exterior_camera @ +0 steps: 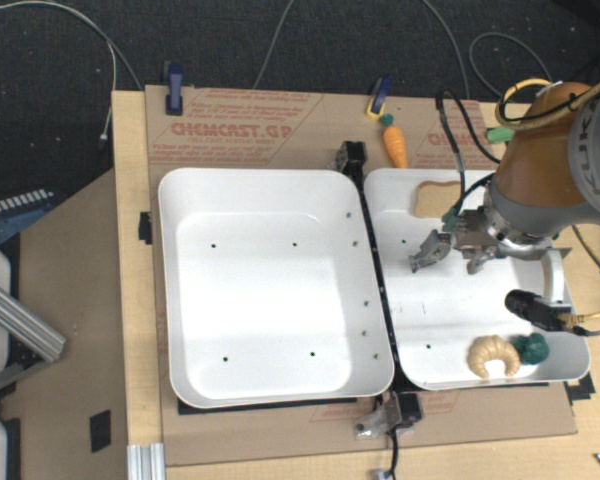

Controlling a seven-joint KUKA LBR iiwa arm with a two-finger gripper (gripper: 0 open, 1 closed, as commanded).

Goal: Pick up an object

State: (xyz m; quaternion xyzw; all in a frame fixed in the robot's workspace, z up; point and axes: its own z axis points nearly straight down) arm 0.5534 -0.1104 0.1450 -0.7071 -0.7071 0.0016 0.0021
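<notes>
End effector (450, 256): positioned over the upper middle of the right bin (427, 320), right of frame centre. The two fingers stand spread, with only bare white bin floor visible between them. No object is pinched.

Candidate objects, nearest first:
- Tan flat piece (435, 198), at the upper edge of the right bin, just above the end effector in the frame. It is partly covered by the wrist.
- Beige croissant-shaped toy (493, 356), at the lower right corner of the same bin, well apart from the fingers.
- Green object (532, 348), touching or just beside the croissant-shaped toy on its right. Its shape is too small to identify.
- Toy carrot (394, 146), lying on the desk (230, 118) outside the bins, above the right bin's upper left corner.

The left bin (260, 308) lies at frame centre-left.

Step in hand, as judged: approach, before any grasp. Height above the bin floor cannot be determined.

Next move calls for: centring the spread fingers over one object, most likely the tan flat piece or the croissant-shaped toy, then descending and closing. The croissant-shaped toy's rounded bulk probably offers the surer grip. The flat piece may slip under the fingertips.
</notes>
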